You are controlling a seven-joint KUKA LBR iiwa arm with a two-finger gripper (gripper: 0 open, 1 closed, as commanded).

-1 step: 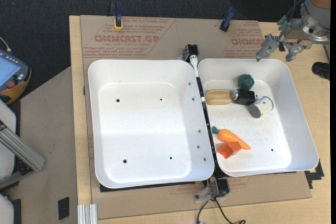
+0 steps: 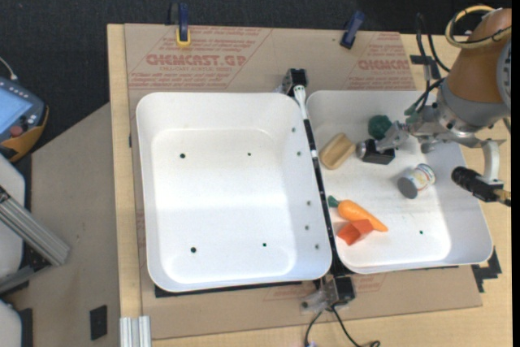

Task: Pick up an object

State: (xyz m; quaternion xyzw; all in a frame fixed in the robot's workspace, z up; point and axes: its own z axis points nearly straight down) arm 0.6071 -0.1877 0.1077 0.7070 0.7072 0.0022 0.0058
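Writing: the brown board [image 2: 244, 53] under the bins carries red print, readable as "CHEMCAST G.P" at the far left, with a second partial run of the same red lettering at the far right, cut off by the arm.

Two shallow white bins side by side. Left bin [image 2: 162, 126]: bare white floor with four small dark dots. Right bin [image 2: 455, 244]: holds all the loose things.

Count in the right bin, five:
- one tan, rounded block [image 2: 336, 150], near the dividing edge, far half of the bin.
- one dark green rounded object [image 2: 379, 125], just beyond the gripper; shape unclear.
- one small can [image 2: 416, 180], lying on its side, grey end toward the camera, pale label with blue and yellow marks too small to read.
- one orange carrot-shaped toy [image 2: 361, 213], green tip toward the divider, near front of the bin.
- one red piece [image 2: 349, 234], touching the carrot on its near side.

Arm: grey with an orange band [image 2: 478, 61], entering from the right. Gripper [image 2: 375, 149] is low over the right bin, black fingers pointing left, between the tan block and the can, just beside the block. How wide the fingers stand I cannot tell; nothing is visibly between them.

Two blue clamps [image 2: 180, 16] on the board's far edge. One blue-screened device [image 2: 15, 114] at the left edge.
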